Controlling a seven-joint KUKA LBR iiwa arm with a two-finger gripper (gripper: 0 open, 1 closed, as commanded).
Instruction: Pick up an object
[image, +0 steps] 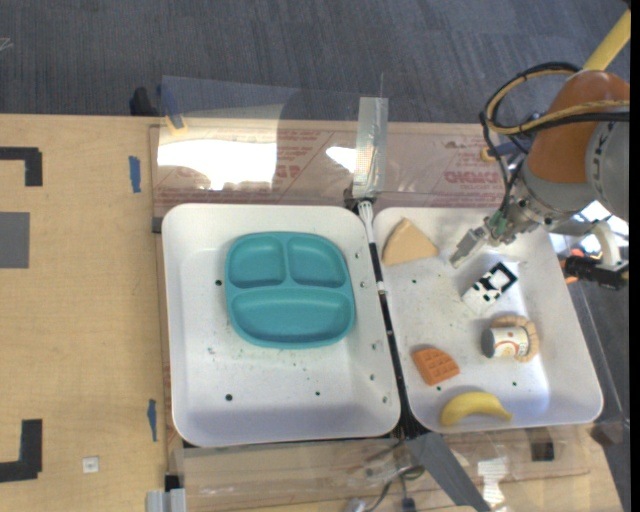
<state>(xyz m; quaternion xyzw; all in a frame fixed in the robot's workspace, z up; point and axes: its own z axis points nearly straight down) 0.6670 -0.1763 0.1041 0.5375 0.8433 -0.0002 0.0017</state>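
My gripper (478, 238) hangs over the far part of the right bin (570, 300), at the end of the grey arm with the orange band. A tan wedge (408, 243) lies just to its left. A small black-and-white block (490, 283) sits just in front of it. Further forward lie a beige and white round toy (510, 338), an orange ridged piece (435, 364) and a yellow banana (474, 407). I see nothing held in the gripper.
The left bin (190, 330) holds a teal divided plate (290, 288). A ridge (380, 300) separates the two bins. A clear panel with a metal post (371, 140) stands behind the bins. Cables loop above the wrist (520, 100).
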